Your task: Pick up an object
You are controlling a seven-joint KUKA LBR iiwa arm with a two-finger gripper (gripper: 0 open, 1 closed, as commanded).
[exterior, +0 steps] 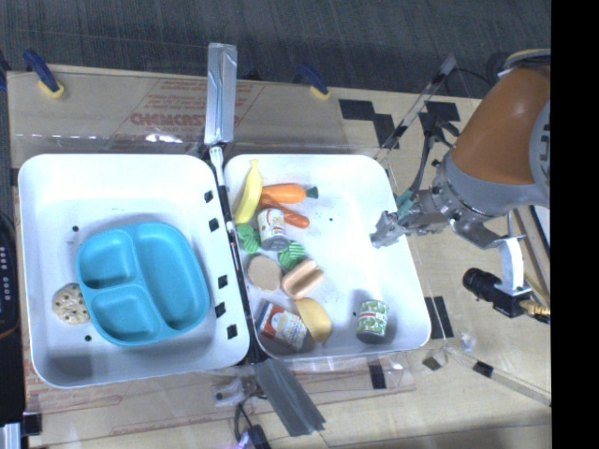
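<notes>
Gripper [386,229], finger state indiscernible, at right bin [404,260] edge, centre-right of frame; approach step; next: descend onto can [372,318].

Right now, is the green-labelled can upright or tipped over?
Upright: the green-labelled can stands on its base in the right bin, round top facing up.

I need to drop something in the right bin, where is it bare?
The right bin is bare along its right side, between the carrot above and the can below. Its left side is crowded: banana, hot dog, packets.
</notes>
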